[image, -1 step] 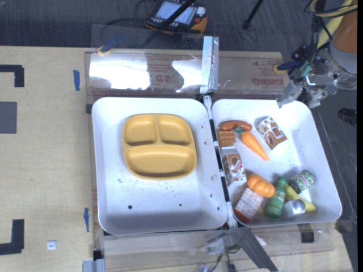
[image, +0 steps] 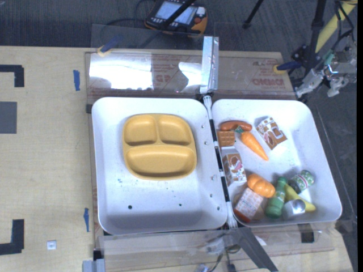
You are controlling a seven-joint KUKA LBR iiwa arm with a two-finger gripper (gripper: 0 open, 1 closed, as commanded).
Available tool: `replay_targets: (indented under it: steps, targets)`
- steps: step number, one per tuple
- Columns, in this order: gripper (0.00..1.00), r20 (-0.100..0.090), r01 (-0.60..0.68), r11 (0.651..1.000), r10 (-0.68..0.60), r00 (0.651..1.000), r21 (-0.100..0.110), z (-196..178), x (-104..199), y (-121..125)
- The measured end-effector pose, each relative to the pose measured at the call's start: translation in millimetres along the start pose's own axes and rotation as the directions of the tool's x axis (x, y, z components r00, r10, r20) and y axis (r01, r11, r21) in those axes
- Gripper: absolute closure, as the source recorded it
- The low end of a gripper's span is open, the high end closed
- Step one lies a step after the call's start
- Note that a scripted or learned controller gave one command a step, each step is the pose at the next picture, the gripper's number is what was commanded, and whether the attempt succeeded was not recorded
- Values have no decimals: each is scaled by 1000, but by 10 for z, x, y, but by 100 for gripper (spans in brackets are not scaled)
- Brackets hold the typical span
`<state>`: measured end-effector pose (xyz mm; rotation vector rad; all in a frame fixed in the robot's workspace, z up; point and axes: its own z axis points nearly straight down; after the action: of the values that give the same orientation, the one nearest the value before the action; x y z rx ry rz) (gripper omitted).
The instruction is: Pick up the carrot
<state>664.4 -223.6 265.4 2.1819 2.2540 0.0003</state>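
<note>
Yellow divided tray [image: 160, 146] in left bin [image: 108, 169] — right bin [image: 323, 152] holds sausage [image: 235, 125], small cartons [image: 271, 132], green bottle [image: 277, 200], can [image: 302, 181], banana [image: 302, 202].

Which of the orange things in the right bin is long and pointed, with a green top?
The carrot, lying in the upper middle of the right bin. The other orange thing, lower down, is round and short.

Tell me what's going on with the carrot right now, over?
Carrot lying loose in right bin, upper part. Sausage and waffle touching its leafy end. Nothing gripping it.
</note>
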Motion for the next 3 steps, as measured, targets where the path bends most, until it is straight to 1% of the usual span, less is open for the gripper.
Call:
replay_targets:
  steps: [1,2,3]
  targets:
    - [0,-2,-203,979,203,979,7,182,13,-106]
    - [0,-3,-286,958,286,958,6,1088,669,20]
    - [0,-5,-329,944,329,944,-19,1488,1085,-555]
